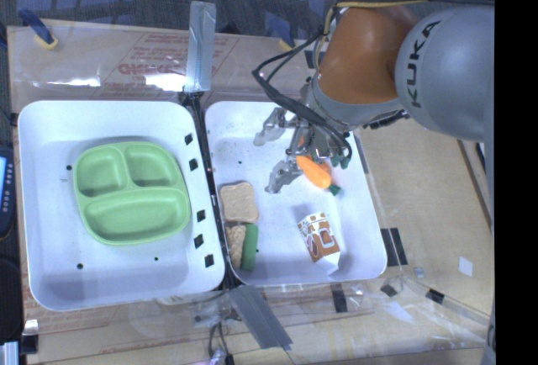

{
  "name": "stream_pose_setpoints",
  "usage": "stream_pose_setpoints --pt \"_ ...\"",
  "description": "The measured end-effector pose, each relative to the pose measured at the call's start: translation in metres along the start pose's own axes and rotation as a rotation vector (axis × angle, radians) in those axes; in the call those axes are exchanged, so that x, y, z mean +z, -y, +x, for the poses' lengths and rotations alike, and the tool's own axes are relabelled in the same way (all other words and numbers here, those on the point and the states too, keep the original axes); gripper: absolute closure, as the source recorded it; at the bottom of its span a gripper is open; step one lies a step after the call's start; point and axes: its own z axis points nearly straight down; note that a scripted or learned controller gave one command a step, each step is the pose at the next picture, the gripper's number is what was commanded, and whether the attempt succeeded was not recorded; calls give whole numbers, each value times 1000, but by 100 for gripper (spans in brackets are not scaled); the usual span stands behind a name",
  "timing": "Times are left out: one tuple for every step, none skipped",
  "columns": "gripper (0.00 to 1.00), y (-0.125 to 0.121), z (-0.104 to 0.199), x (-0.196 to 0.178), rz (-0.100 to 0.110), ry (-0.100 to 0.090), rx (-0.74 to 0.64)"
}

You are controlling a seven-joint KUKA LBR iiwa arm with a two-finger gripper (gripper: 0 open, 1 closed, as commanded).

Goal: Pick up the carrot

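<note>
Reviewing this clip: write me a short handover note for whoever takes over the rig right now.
Gripper: over the right bin, fingers spread, next to the carrot; whether they grip it I cannot tell.
Carrot: in the right bin's upper right part, by the lower finger; lifted or resting, I cannot tell.
Also in that bin: bread slice, a small packet. Green divided plate in the left bin.
Done: arm brought to the carrot.
Left: confirm the grasp, then lift the carrot out.
</note>
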Motion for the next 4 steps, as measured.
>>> stream_pose_setpoints --pt "0 48 -44 109 -2 -11 33" --pt "100 46 -49 92 0 4 25" --pt "100 -10 -66 7 -1 6 347" --pt "100 -10 -63 -25 0 3 667"
